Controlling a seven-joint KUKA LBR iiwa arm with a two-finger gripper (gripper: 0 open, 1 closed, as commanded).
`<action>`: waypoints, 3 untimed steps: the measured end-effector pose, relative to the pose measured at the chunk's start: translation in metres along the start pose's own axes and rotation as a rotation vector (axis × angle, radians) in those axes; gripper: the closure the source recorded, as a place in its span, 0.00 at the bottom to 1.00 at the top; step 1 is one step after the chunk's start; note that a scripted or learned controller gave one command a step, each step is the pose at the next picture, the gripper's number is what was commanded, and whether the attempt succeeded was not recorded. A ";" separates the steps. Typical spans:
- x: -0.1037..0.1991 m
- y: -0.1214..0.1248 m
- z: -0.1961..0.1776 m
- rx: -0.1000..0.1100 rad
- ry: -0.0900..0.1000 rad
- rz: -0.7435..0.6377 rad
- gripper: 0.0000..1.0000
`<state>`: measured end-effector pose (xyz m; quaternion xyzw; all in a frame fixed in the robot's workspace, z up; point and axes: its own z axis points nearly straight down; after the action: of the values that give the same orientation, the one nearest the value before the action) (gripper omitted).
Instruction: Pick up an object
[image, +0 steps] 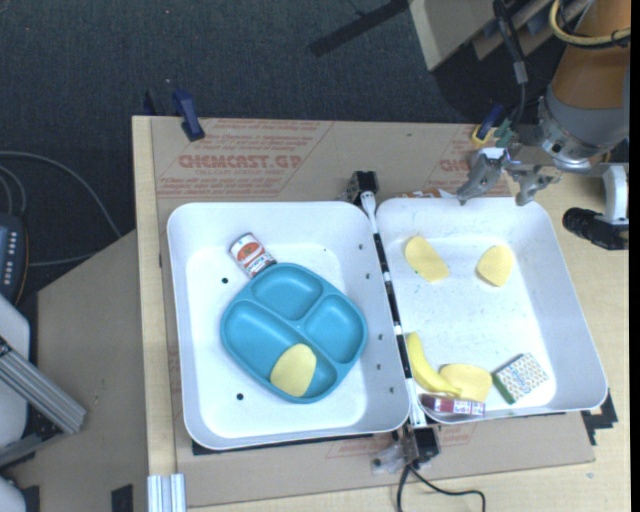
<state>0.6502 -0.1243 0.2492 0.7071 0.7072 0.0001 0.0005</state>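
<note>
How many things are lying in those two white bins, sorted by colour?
Yellow pieces: 5
Blue divided plate: 1
Red-and-white small cans: 2
Patterned sponge block: 1
Total: 9

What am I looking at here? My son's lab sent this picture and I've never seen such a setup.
It is one photo from a camera fixed above a bench, looking down at a slant. The grey and orange machine at the top right is a robot arm; its gripper, a two-finger claw, hangs open over the back edge of the right bin and holds nothing. Its job is to pick up an object. The left bin holds a blue tray with a yellow piece in one compartment, and a small can beside the tray. The right bin holds more yellow pieces, a banana, a patterned sponge and another small can.
</note>
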 end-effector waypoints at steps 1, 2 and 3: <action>-0.047 0.004 0.049 0.003 0.000 0.001 0.00; -0.076 -0.015 0.152 0.004 0.001 0.001 0.00; -0.076 -0.013 0.140 -0.002 -0.001 0.000 1.00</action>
<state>0.6373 -0.2001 0.1096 0.7071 0.7071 0.0006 0.0016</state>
